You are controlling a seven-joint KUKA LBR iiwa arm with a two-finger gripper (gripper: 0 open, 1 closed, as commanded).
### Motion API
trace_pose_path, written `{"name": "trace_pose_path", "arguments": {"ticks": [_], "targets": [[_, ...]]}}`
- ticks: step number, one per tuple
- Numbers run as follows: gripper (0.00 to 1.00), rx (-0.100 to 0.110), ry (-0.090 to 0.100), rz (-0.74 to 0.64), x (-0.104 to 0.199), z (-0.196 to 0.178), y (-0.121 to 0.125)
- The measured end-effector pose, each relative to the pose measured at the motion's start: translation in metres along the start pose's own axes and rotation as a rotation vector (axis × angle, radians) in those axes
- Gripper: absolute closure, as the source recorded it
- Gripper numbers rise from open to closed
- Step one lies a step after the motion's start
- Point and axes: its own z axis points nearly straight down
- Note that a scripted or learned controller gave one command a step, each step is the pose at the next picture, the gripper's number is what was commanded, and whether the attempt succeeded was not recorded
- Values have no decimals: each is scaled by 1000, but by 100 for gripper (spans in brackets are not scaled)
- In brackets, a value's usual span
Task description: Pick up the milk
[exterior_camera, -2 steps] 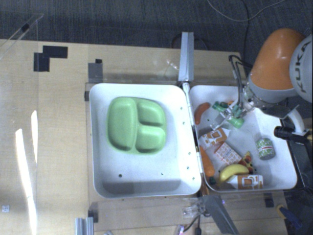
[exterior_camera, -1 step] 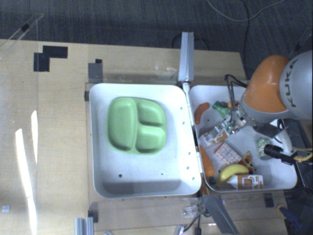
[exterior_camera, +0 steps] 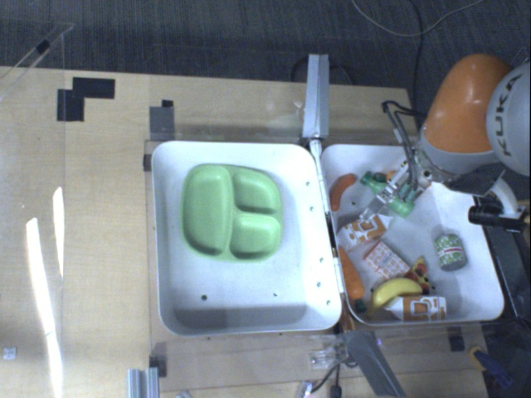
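Milk carton (exterior_camera: 423, 308) lies on its side at the lower edge of the right bin (exterior_camera: 485, 284), just beside the banana (exterior_camera: 397, 289). Upper centre of that bin, the pincer (exterior_camera: 397, 196) hovers; its spread cannot be told.

The grey arm (exterior_camera: 498, 114) with its orange band reaches in from the right, wrist angled down-left, its gripper (exterior_camera: 397, 196) lowered over the right bin.

A green divided plate (exterior_camera: 231, 211) is seen in the left white bin (exterior_camera: 178, 305). In the right bin (exterior_camera: 485, 293) a banana (exterior_camera: 395, 289), a carrot (exterior_camera: 352, 277), a small green can (exterior_camera: 450, 251) and a checkered packet (exterior_camera: 387, 261) are laid close together. A black cable (exterior_camera: 415, 25) is seen on the floor.
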Motion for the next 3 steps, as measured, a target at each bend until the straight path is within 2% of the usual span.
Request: {"name": "trace_pose_path", "arguments": {"ticks": [1, 2, 3], "targets": [[0, -19, -16, -175, 9, 35, -16], [0, -1, -2, -90, -39, 8, -17], [0, -4, -6, -101, 14, 44, -47]]}}
